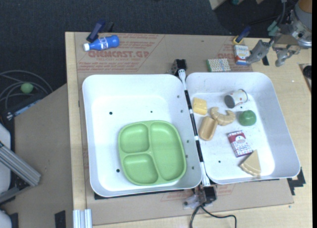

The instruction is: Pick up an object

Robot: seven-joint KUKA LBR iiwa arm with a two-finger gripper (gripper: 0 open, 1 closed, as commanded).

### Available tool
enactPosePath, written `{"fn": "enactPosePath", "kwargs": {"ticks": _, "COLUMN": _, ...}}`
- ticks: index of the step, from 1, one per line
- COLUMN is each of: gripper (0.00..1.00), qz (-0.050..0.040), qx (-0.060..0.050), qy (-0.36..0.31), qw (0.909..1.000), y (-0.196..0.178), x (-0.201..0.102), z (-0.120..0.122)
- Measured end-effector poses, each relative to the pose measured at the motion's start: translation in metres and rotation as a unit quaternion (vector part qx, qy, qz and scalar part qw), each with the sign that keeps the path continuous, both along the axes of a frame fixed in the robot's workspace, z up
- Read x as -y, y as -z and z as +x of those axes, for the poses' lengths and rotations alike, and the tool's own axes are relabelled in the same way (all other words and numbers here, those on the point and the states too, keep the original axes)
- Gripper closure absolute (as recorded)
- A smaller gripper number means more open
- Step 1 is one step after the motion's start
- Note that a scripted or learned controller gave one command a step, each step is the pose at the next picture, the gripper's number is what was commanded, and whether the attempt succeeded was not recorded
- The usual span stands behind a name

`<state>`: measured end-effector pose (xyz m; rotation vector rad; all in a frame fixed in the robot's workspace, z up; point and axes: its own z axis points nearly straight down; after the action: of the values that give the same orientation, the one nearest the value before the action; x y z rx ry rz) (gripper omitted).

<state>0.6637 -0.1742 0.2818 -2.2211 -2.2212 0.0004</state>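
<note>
From the camera view, the gripper (271, 55) is seen above the bench beyond the right bin (277, 98), its 2 fingers spread apart with nothing between them. A green ball (247, 118) lies in that bin, near a red box (240, 143).

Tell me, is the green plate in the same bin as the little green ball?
No, the green plate lies in the left bin, while the green ball sits in the right bin.

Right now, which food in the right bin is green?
The green ball, beside the small can. The other foods there are yellow or tan, like the wedge.
</note>
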Motion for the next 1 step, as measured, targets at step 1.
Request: {"fn": "enactPosePath", "kwargs": {"ticks": 1, "gripper": 0.0, "qz": 0.0005, "qx": -0.002, "qy": 0.0, "qw": 1.0, "y": 0.1592, "x": -0.0253, "z": -0.0362}}
